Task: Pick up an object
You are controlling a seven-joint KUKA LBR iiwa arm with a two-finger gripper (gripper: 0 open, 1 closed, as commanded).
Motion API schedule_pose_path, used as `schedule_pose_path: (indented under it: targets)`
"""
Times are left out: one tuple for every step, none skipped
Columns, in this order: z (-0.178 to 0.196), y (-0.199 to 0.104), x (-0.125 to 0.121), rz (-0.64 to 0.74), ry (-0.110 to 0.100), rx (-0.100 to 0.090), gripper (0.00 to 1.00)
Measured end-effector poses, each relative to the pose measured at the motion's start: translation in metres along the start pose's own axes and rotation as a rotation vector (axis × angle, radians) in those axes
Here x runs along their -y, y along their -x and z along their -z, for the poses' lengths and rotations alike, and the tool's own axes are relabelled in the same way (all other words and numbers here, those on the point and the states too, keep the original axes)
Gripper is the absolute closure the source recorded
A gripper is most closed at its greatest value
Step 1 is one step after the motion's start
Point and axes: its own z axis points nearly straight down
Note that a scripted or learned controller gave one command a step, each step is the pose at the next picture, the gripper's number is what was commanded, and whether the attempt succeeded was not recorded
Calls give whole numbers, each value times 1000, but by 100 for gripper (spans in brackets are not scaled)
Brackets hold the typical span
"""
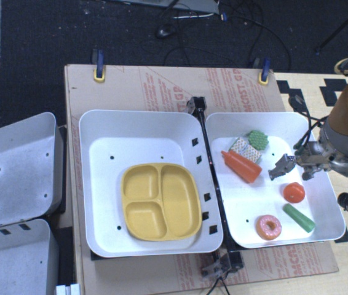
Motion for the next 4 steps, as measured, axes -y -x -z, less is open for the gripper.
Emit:
schedule_pose_path:
  targets:
    - [7,0,-3,4,12,3,0]
    - [-51,-6,5,2,7,1,0]
    - [-100,-7,5,2,9,2,0]
    - [-87,-7,4,1,14,3,100]
